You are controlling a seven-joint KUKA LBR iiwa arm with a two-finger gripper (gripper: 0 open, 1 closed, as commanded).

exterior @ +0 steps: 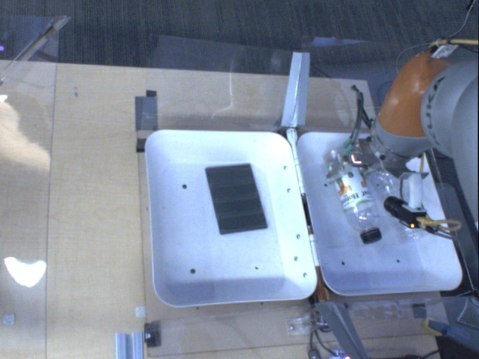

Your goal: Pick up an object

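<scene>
Where the arm reaches in from the right: it bends over the right bin (441, 264).
Tool (358, 154): low over the clear bottle (353, 191); grip state cannot be told.
Bottle: lying in right bin.
Left bin (172, 223): dark ridged slab (236, 198).

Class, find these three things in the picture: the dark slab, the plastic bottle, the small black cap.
dark slab (236, 198), camera view, its middle.
plastic bottle (355, 194), camera view, its label.
small black cap (370, 235), camera view, its top.
</scene>
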